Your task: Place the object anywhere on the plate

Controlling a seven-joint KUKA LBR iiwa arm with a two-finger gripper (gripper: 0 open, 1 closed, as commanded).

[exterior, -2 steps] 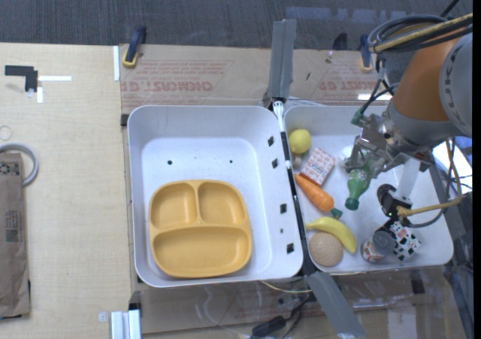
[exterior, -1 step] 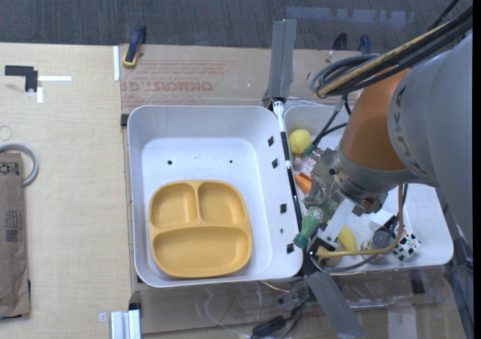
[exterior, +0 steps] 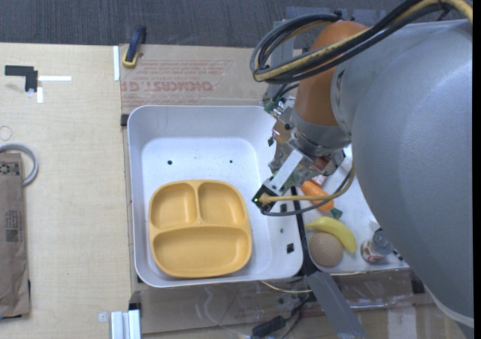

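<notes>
A yellow three-compartment plate lies in the front part of the left white bin; nothing rests on it. My gripper hangs over the rim between the two bins, at the near-left part of the right bin. Just below it lies an orange carrot, partly hidden by the wrist. A yellow banana and a brown egg-shaped object lie in front of the carrot. I see nothing held in the gripper.
The arm's large grey body covers most of the right bin. A small round red-and-white thing sits at that bin's front. Cardboard lies behind the left bin, and a brown paper bag rests at the far left.
</notes>
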